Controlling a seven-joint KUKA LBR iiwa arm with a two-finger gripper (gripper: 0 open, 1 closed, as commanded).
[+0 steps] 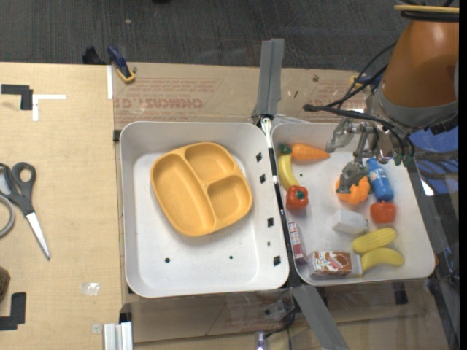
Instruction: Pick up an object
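Nearest us, at the lower right of the frame, two waxy yellow bananas (378, 249) and a printed carton (333, 263) lie in the right bin (419, 195); past them a red tomato (297, 197) and a smooth carrot (309, 152); further up, we see the claw (355, 173) low over an orange toy (353, 189), beside a blue bottle (379, 180); we cannot tell how wide it stands or whether it grips; we would centre on the rounded toy, clear of the bottle, then close; left, the moulded yellow plate (201, 187) fills the other bin (139, 217).
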